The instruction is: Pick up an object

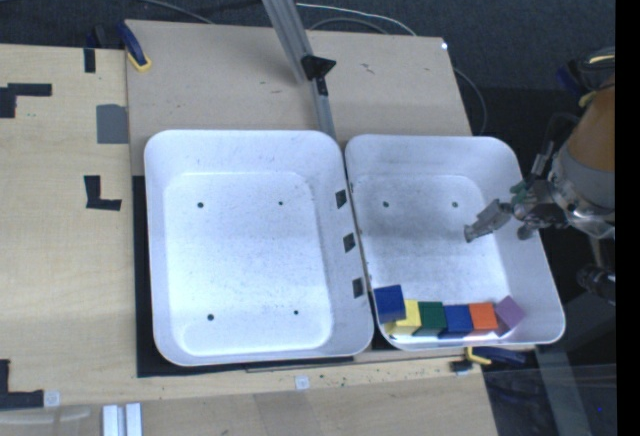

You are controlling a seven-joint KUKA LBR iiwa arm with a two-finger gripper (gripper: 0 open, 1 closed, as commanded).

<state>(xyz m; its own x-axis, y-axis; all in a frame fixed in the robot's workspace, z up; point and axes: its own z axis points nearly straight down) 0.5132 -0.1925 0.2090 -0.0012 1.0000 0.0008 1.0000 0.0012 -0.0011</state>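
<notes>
The left shallow white plastic bin (pixel 245 249) has only small dark dots on its floor. Just right of it, touching along one side, sits the right shallow white plastic bin (pixel 440 164). All places below are told from this right bin.

Along its near wall lies a row of small blocks, touching one another. The row's long line runs left to right, following that wall. At the left end is a blue block (pixel 388 301) with a yellow block (pixel 407 316) beside it. Then come a green block (pixel 431 315), a second blue block (pixel 458 319), an orange block (pixel 483 316) and a purple block (pixel 509 311) tipped up at the right corner. The row's far edge is partly hidden by the bin's rim, so each block's shape is hard to make out.

Above the bin's right side hangs the grey two-finger gripper (pixel 487 221), well apart from the blocks. It points left, into the bin. It is blurry, so I cannot tell how its jaws stand. The grey arm with its orange band (pixel 598 139) is cut off at the right edge.
</notes>
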